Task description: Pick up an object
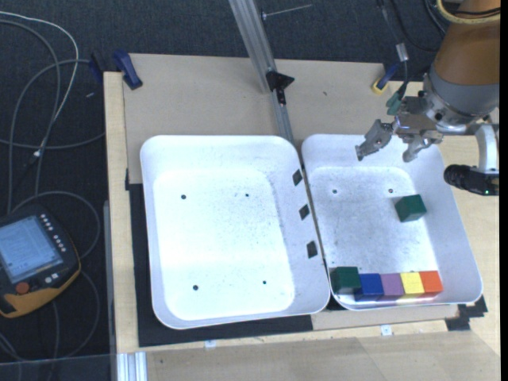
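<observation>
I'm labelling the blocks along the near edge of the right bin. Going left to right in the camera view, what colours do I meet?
Green block → blue block → purple block → yellow block → orange block.

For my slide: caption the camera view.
Open gripper above the right bin, near a green block; five coloured blocks line its front edge.
</observation>
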